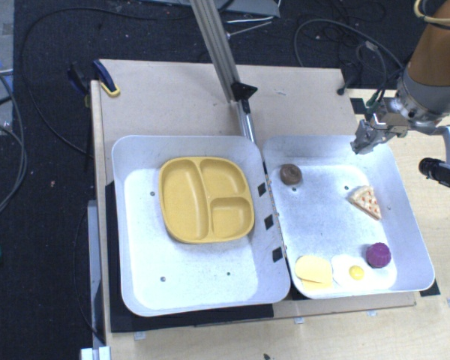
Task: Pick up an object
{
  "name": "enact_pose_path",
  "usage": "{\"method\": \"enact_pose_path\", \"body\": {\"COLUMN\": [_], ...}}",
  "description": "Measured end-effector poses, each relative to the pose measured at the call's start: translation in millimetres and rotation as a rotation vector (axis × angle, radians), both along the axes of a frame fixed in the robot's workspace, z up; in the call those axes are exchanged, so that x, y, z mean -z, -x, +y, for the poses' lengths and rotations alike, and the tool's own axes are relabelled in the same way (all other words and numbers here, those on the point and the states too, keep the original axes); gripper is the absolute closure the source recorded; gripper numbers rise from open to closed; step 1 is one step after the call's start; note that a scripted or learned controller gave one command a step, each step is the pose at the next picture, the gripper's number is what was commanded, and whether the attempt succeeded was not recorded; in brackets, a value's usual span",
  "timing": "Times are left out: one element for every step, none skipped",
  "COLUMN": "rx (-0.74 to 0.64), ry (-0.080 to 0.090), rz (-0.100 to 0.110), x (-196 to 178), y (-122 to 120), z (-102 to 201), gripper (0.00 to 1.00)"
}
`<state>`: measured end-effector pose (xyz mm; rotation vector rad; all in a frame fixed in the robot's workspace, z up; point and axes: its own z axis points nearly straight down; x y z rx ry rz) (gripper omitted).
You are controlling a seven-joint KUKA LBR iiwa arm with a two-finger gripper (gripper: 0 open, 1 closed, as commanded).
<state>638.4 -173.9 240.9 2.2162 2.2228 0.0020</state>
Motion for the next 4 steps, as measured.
{"method": "enact_pose_path", "body": {"rx": [-0.002,-0.004,-0.005,-0.003], "ry": [-0.002,-0.003,-0.003,-0.002], "rz": [0.006,0.003,0.005,0.007], "x": [8,2,-6,3], "y": [30,41,65,93], "z": [49,100,152,192], "gripper": [1.0,1.0,1.0,1.0]}}
